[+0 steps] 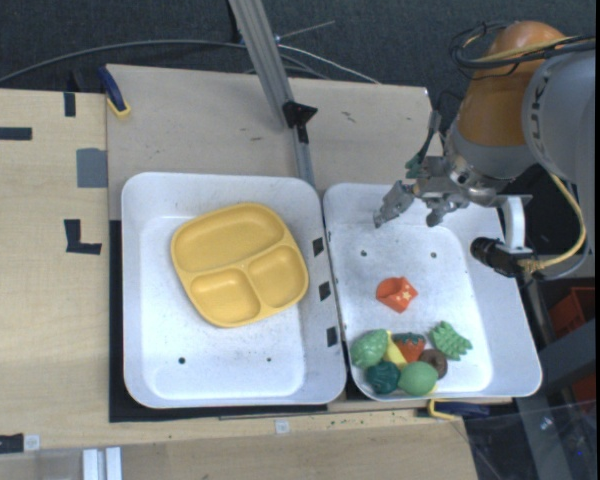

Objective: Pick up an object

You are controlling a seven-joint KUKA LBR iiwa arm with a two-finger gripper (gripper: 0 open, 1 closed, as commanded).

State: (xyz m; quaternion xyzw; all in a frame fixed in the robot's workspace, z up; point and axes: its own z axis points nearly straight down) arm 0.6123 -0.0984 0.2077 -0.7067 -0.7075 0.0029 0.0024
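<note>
While my gripper point(412, 213) hangs over the far end of the right bin point(500, 368), its two fingers are spread wide with nothing between them. Nearest of the objects is the orange-red block point(396, 292), lying alone on the bin floor, nearer the camera than my fingertips and apart from them. Beyond it, a cluster of toy foods point(408, 358) crowds the near edge. A yellow divided plate point(240, 263) sits in the left bin point(145, 298).

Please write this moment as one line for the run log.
gripper: open, holds nothing, over far end of right bin | orange block: alone mid-bin | toy pile: near edge | yellow tray: left bin
</note>
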